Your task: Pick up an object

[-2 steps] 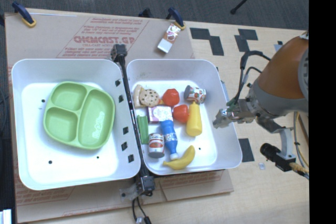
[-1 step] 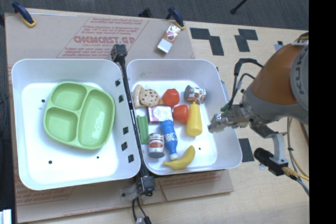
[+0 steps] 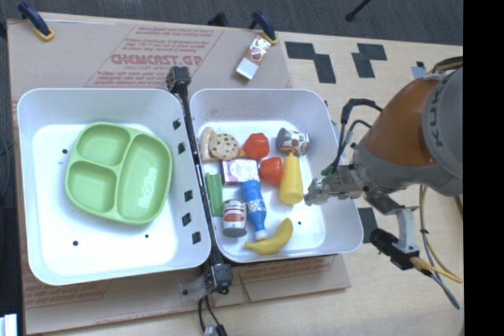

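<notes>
Fingers' state cannot be told; gripper (image 3: 313, 193) sits low at the right side of the right bin (image 3: 337, 223), just beside the yellow bottle (image 3: 291, 179), grey arm (image 3: 417, 142) with orange band behind it. Same bin, leftward: two red tomatoes (image 3: 256, 145), small can (image 3: 293, 142), cookie (image 3: 224, 145), pink carton (image 3: 240, 171), blue bottle (image 3: 253, 206), green stick (image 3: 214, 194), tin (image 3: 234, 217), banana (image 3: 270, 239) at the front. Left bin (image 3: 47, 248) holds a green divided plate (image 3: 120, 172); a small carton (image 3: 254, 59) lies on the worktop (image 3: 370, 295) behind the bins.
</notes>
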{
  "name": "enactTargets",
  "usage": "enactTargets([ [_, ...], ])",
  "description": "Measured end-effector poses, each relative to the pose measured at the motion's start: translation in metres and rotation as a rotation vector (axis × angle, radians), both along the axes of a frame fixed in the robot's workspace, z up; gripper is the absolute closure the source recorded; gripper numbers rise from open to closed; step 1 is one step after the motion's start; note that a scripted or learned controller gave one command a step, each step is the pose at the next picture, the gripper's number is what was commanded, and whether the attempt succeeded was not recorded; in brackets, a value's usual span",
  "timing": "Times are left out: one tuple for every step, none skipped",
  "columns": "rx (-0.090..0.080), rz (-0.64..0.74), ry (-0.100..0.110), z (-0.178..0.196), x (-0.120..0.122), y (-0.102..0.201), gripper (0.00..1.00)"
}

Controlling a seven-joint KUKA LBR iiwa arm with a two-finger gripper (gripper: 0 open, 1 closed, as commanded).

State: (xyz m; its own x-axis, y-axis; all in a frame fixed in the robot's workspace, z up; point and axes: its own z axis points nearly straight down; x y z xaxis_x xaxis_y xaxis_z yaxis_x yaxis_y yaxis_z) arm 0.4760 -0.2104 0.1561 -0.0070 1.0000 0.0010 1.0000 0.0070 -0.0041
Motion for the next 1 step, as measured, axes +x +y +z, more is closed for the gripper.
enactTargets([
  [0.000,0.004,0.000,0.0104,0.0009,0.0000,1.00],
])
